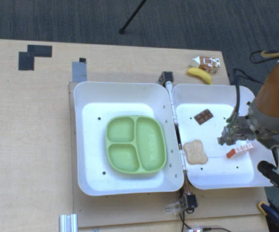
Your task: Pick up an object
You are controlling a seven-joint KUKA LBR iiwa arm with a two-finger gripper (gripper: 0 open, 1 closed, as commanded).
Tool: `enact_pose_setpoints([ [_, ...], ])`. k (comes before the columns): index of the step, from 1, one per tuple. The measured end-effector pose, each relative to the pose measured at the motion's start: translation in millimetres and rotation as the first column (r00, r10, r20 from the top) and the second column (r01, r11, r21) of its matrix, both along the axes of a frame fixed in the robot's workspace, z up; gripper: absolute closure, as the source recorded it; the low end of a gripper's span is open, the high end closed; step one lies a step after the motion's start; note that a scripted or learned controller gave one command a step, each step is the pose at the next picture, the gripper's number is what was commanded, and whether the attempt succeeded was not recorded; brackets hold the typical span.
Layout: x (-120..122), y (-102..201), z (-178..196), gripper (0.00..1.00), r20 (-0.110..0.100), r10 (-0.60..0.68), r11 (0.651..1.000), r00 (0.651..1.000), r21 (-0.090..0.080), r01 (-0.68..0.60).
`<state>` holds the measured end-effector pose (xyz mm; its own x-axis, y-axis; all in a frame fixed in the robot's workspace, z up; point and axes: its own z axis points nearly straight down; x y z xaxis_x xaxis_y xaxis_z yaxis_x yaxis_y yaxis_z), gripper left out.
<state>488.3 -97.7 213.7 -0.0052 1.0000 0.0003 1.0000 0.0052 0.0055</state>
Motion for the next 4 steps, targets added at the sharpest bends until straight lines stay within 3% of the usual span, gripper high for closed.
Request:
enact_pose_setpoints([
  [1, -0.6, -0.5, -0.7, 0.0, -0.002, -0.001, 1.0, 1.0, 0.0, 0.001],
  [2, 0.5, -25.5, -104.3, 0.0, -0.002, -0.001, 1.0, 1.0, 0.0, 0.001],
  [3, 1.8, -25.1, -94.1, 1.0, 0.001, 0.001, 1.0, 1.0, 0.0, -0.001],
  [4, 1.7, -25.0, -94.2, 0.0, 0.0, 0.001, 1.0, 1.0, 0.0, -0.001],
])
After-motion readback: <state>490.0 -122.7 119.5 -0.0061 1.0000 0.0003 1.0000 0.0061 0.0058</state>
